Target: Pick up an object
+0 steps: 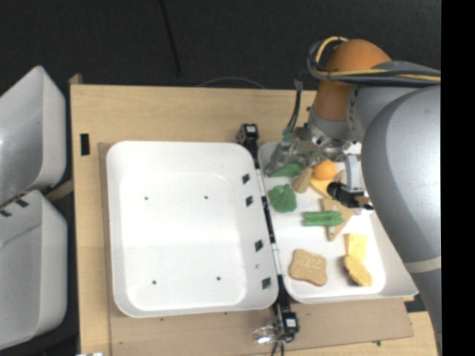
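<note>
My gripper [288, 156] hangs low over the far end of the right bin [330, 291], just above a green piece [286, 170] lying against the bin's back edge. Near it lie a round green toy [282, 198], an orange ball [324, 170], a tan piece [303, 180] and a green bean-like toy [323, 218]. Toward the front sit a tan bread slice [308, 267] and a yellow piece [357, 260]. Nothing shows clearly between the fingers.
The left bin [119, 228] lies beside the right one, joined by a row of black clips [261, 221]. The grey arm [404, 169] covers the right bin's right side. Wooden bench [171, 113] runs around both bins.
</note>
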### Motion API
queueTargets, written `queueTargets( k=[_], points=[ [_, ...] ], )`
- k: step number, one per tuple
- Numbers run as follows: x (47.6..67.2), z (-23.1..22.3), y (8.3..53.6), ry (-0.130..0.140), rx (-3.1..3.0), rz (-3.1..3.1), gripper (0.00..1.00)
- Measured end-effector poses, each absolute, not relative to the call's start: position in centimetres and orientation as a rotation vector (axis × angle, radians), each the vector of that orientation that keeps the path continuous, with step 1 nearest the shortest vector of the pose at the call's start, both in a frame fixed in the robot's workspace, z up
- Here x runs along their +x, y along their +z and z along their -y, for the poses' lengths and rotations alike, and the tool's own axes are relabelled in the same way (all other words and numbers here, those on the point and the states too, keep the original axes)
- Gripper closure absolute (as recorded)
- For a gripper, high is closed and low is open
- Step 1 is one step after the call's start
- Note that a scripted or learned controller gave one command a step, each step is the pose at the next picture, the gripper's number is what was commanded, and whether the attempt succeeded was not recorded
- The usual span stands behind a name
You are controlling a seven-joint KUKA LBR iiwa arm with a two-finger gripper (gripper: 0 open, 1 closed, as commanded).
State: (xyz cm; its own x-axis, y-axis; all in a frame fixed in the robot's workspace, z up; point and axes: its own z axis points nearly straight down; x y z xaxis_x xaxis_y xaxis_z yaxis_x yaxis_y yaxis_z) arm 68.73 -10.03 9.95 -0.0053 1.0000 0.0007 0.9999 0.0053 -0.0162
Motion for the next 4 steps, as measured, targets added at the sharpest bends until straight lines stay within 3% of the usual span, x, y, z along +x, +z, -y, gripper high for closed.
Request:
queueTargets(
  k=[1,2,3,4],
  points=[
    [63.3,16.5,10.1,0.006,-2.228,2.215,0.0],
    [56.7,16.9,10.0,0.005,-2.222,2.217,0.0],
    [57.0,17.0,10.9,-0.001,-2.226,2.216,1.0],
    [57.1,17.0,11.0,-0.002,-2.229,2.215,0.0]
  ],
)
